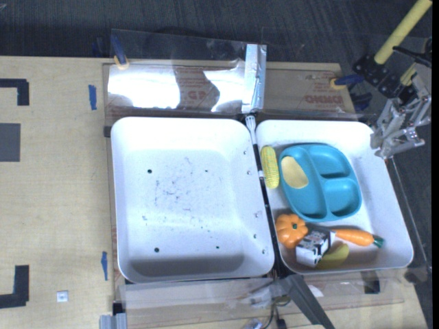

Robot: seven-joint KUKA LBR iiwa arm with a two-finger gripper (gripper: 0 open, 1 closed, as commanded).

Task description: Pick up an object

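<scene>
- Gripper (399, 130) hanging off the upper right of the blue divided plate (337, 199), over the rim of the right bin (388, 219); whether released or clenched cannot be told from this slant, and nothing seen in its grasp.
- No object lifted yet; all candidates lying in the right bin, crowded round the plate.
- Toy corn cob (269, 166) just beside the plate's left edge, lengthwise against the bin wall. Probably light hollow plastic, stiff, ribbed enough to resist slipping. Best taken across its narrow middle, though the wall leaves little room on that side.
- Toy pumpkin (290, 229) below the plate's lower left corner. Likely light and rigid, but round and smooth, so apt to squirt out; best gripped across its widest part, low down.
- Toy carrot (353, 237) just below the plate, lying crosswise, green tip pointing away to the right. Seems the easiest choice: slim, stiff, light, open space on its far side. Best pinched across the thick orange part.
- Small black-and-white carton (312, 247) below the plate, wedged between pumpkin and carrot; possibly thin-walled and crushable, and hemmed in.
- Yellow-green piece (336, 253) below the carrot, partly hidden; kind unclear.
- Flat yellow piece (295, 173) inside the plate's left compartment; too low-lying for an easy pinch.
- Plate itself: broad, smooth, hard; only its rim graspable, and likely to tip.
- Left bin (185, 184) to the plate's left, scuffed on its floor.
</scene>
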